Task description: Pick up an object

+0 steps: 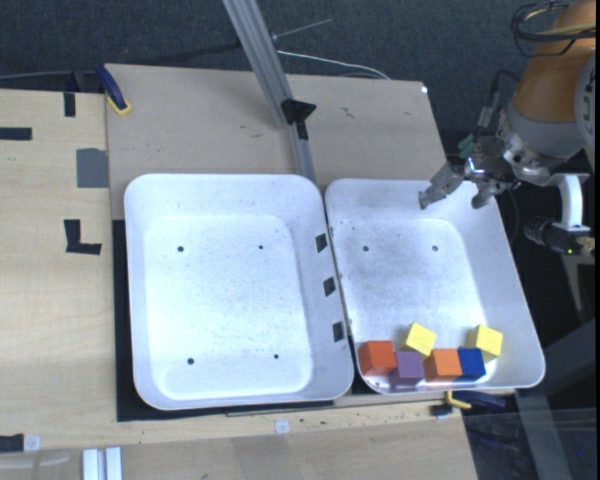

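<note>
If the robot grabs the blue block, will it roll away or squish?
The blue block looks like a flat-sided cube, so it probably won't roll. It seems small, likely light. It sits tight against the orange block near the bin wall, so neighbours may shift. Squishiness can't be judged.

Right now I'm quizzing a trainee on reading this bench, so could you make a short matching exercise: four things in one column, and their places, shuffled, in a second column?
Things:
1. small blue foam cube
2. small purple foam cube
3. grey two-finger gripper
4. shallow white plastic left bin

Places:
A. over the right bin's far edge
B. beside the shallow white right bin, away from the arm
C. near row of blocks, between two orange ones
D. near row of blocks, just below a yellow cube

Pairs: 1-D, 2-C, 3-A, 4-B
</note>
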Motion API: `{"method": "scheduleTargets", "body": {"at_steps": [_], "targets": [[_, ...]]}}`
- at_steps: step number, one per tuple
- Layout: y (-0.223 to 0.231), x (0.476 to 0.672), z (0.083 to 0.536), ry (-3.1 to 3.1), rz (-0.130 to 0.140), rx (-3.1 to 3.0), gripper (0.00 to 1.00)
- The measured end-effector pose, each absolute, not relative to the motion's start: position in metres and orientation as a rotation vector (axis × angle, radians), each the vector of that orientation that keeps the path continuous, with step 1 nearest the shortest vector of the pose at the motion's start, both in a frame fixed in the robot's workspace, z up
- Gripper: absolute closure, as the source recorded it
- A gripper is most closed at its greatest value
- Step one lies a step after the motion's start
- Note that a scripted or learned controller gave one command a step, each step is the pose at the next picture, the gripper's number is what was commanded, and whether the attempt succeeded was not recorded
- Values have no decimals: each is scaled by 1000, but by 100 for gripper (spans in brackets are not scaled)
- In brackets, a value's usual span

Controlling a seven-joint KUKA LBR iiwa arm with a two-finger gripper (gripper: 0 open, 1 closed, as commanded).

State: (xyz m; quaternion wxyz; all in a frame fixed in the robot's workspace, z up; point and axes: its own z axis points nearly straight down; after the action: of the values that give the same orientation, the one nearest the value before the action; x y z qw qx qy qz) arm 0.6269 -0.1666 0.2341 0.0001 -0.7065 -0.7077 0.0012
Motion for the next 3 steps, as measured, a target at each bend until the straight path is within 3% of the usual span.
{"method": "scheduleTargets", "body": {"at_steps": [1, 2, 3], "targets": [[-119, 571, 159, -2215, 10, -2211, 0], [-135, 624, 87, -2223, 6, -2217, 0], [-143, 681, 92, -2220, 7, -2215, 0]]}}
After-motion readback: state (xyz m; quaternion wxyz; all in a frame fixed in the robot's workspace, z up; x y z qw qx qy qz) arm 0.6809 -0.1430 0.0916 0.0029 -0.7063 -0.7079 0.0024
